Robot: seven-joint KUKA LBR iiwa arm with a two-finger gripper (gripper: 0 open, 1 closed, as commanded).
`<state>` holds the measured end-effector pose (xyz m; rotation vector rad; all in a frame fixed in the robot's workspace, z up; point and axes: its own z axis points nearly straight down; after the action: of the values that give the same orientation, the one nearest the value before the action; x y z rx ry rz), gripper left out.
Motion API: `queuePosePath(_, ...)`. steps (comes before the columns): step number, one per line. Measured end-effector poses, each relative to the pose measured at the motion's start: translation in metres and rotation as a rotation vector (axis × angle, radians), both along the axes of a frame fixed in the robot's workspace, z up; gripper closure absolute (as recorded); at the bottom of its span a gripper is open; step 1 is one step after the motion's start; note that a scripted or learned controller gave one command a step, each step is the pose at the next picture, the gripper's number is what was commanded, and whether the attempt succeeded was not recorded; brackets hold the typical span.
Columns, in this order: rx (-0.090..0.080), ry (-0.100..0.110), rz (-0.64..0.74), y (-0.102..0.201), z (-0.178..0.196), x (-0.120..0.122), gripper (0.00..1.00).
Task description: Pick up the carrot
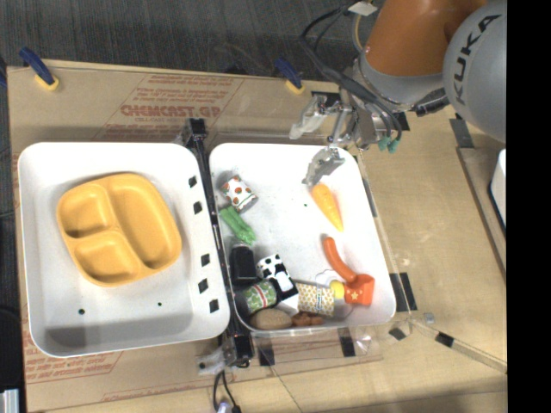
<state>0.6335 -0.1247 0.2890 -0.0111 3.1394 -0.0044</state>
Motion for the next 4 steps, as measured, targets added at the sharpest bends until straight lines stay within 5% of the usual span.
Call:
queuePosePath(2,0.003,0.006,0.128,-0.068,-0.200,-0.032,0.00)
queuePosePath(3,0.002,-0.004,0.136,-0.066,-0.185,-0.028,1.00)
queuePosePath(4,0.000,-0.009,0.143,-0.064,-0.174,-0.025,1.00)
